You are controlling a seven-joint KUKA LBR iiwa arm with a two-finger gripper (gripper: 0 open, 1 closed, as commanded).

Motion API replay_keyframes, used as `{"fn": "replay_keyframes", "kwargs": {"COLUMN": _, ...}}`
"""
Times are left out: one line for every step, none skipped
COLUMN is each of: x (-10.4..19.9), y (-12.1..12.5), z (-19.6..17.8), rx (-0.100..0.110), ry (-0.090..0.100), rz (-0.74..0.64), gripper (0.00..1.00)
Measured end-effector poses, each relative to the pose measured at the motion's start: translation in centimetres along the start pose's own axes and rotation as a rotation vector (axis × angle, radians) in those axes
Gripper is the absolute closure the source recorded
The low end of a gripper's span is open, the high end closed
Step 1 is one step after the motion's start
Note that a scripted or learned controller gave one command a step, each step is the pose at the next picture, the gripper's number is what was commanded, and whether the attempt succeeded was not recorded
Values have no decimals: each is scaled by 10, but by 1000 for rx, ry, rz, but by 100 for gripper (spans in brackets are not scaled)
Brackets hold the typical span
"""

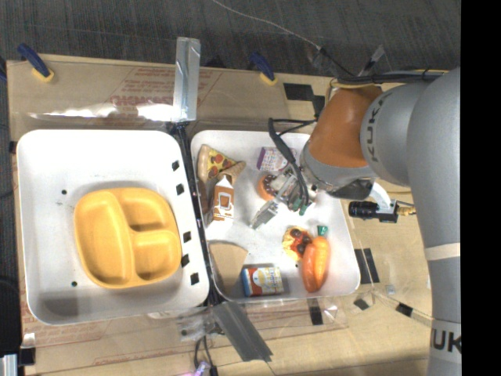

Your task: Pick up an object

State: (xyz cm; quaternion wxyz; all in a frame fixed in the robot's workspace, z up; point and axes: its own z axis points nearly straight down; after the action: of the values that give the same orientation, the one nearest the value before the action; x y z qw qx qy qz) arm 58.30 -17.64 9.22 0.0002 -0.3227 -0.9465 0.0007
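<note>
The end effector (pixel 270 210) hangs low in the right bin (pixel 344 272), its grip state unclear. Toy food crowds it: carrot (pixel 315 266), can (pixel 262 280), pizza slice (pixel 213 163). It may nudge neighbours and close on nothing.

Robotics lab: taped cardboard bench (pixel 117 84), clamps (pixel 36 61), cables (pixel 235 10).

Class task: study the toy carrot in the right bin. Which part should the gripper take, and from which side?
Grip the carrot across its thick orange middle, coming from above. It lies flat with its long axis up-down in the view, near the bin's right wall, so side approaches look cramped.
</note>
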Motion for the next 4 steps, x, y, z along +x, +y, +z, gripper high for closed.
{"fn": "replay_keyframes", "kwargs": {"x": 13, "y": 10, "z": 1, "rx": 1, "ry": 5, "rz": 151, "gripper": 0}}
{"fn": "replay_keyframes", "kwargs": {"x": 6, "y": 49, "z": -3, "rx": 5, "ry": -11, "rz": 294, "gripper": 0}}
{"fn": "replay_keyframes", "kwargs": {"x": -8, "y": -2, "z": 0, "rx": -3, "ry": 4, "rz": 170, "gripper": 0}}
{"fn": "replay_keyframes", "kwargs": {"x": -5, "y": 57, "z": -2, "rx": 17, "ry": -3, "rz": 347, "gripper": 0}}
